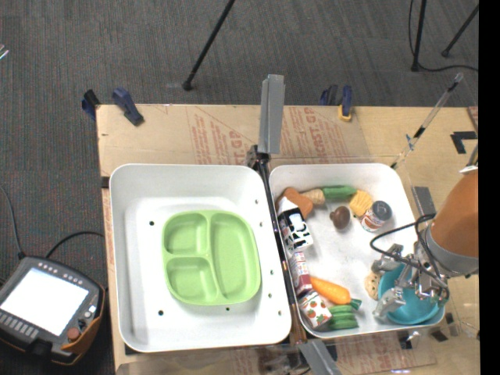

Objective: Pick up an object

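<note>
Your gripper [410, 286] sits low over the blue bowl [414, 309], near right corner of the right bin [344, 170]; its grip state isn't discernible.

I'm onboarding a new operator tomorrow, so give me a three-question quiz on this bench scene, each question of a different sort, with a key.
1. True or false: the green divided plate lies in the right bin.
2. Multiple choice: the tool is over which thing? A) the carrot B) the blue bowl C) the small can
3. Fill in: the toy corn cob lies near the right bin's ____ wall (far or near, as the camera sees it).

Key: 1 false, it lies in the left bin; 2 B; 3 far.
</note>
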Controlling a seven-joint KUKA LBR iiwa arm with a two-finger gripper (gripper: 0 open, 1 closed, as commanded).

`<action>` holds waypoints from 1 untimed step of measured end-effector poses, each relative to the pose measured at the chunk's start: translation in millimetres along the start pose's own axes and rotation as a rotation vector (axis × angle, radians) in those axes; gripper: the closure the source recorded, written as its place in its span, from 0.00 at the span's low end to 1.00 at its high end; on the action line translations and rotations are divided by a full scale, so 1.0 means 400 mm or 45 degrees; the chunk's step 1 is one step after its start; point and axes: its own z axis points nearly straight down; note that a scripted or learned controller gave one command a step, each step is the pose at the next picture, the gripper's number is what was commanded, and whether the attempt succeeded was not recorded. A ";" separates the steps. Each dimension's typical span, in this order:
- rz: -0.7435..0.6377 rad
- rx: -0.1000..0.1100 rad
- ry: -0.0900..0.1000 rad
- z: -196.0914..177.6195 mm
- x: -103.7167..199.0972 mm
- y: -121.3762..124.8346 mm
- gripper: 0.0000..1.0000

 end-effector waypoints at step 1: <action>-0.123 -0.004 0.005 0.003 0.063 0.245 0.00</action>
